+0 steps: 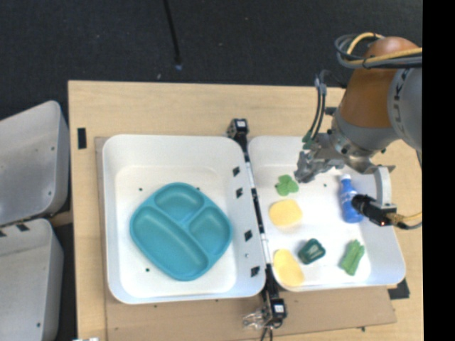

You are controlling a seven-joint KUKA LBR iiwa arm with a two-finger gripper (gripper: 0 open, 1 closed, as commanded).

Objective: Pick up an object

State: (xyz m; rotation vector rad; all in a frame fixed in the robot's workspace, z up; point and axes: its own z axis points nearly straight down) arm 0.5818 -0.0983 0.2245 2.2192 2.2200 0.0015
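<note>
White plastic is framing the scene: 2 shallow bins are sitting side by side on a pale wooden bench [163, 109]. A teal divided tray [181, 229] is lying alone on the left bin's [114, 190] floor, toward its near edge.

In the right bin [387, 261], 6 small objects are lying apart from one another — a green clover-shaped piece [286, 185] near the divider between the bins, a yellow round piece [285, 213] just below it, a second yellow piece [288, 267] at the near left corner, a dark green block [311, 251] beside that, a light green piece [352, 256] toward the near right corner, and a blue bottle [349, 200] by the right edge.

The grey arm with its orange band [370, 94] is reaching in over the bin's far edge. Its gripper [308, 170] is hanging just above and to the right of the clover piece — whether the jaws are parted or closed cannot be told, and nothing is showing between them.
</note>
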